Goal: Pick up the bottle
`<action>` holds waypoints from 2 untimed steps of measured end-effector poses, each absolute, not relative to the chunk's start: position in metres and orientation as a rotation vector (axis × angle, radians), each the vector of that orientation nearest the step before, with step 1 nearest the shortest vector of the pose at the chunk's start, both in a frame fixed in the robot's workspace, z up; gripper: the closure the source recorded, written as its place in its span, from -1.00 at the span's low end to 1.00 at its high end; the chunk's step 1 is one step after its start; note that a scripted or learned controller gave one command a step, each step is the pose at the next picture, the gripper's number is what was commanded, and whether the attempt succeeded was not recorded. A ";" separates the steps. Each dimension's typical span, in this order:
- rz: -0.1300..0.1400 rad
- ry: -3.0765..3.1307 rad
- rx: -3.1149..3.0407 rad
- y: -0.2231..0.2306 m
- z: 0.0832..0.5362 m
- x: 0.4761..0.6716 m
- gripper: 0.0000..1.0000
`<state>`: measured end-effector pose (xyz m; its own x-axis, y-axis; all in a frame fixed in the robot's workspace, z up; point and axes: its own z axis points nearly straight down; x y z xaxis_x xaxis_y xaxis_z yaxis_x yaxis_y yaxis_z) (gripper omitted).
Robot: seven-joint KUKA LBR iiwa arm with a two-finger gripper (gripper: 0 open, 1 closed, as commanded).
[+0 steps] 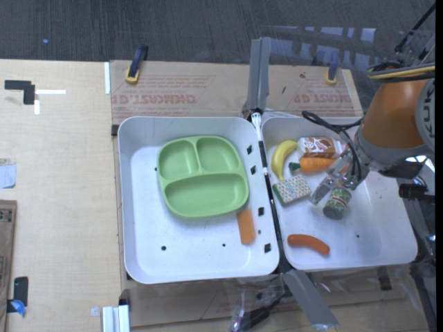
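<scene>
The bottle (pixel 337 204), a small green-grey cylinder with a dark end, is in the right bin (pixel 387 251), right of centre. My gripper (pixel 331 187) hangs from the orange-banded wrist directly over it, its tip touching or just above the bottle's upper end. The gripper's body hides the bottle's top.
The right bin also holds a banana (pixel 280 158), a carrot (pixel 317 164), an orange-white packet (pixel 320 146), a green patterned block (pixel 291 189) and a red sausage (pixel 309 243). In the left bin (pixel 138 206) are a green divided plate (pixel 203 176) and an orange stick (pixel 246 227).
</scene>
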<state>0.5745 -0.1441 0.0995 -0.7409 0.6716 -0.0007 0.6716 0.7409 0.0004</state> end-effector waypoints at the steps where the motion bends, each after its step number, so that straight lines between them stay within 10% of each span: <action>1: 0.002 2.924 1.134 -0.145 0.110 0.576 1.00; 2: -0.006 2.767 1.501 -0.134 0.090 0.615 1.00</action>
<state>0.6147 -0.1339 0.0897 -0.5452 0.8383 0.0034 0.8383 0.5452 -0.0064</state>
